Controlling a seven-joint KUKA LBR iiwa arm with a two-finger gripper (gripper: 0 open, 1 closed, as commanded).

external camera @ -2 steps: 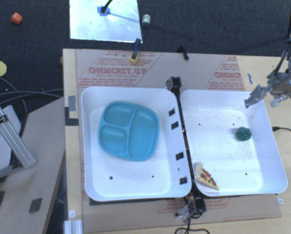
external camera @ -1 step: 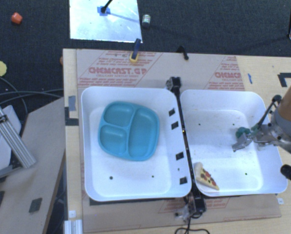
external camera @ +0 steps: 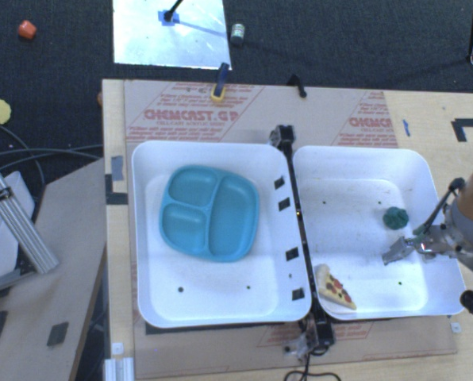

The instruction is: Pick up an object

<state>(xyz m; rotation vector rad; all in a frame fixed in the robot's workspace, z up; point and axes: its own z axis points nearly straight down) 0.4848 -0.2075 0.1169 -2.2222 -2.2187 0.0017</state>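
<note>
A small dark green object lies on the floor of the right bin, toward that bin's right side, with nothing touching it. A toy pizza slice with red dots on a yellowish top lies at the same bin's near left corner, close to the black divider between the two bins and well apart from the green piece. The gripper reaches in from the right over the right bin, just below and slightly to the right of the green object, its metal tips pointing left and low over the bin floor; whether the jaws are open or closed cannot be told, and nothing shows between them. Behind it, part of the grey arm crosses the bin's right rim. In the left bin a blue divided plate with three compartments rests near the middle. Both bins sit on a brown printed board.
</note>
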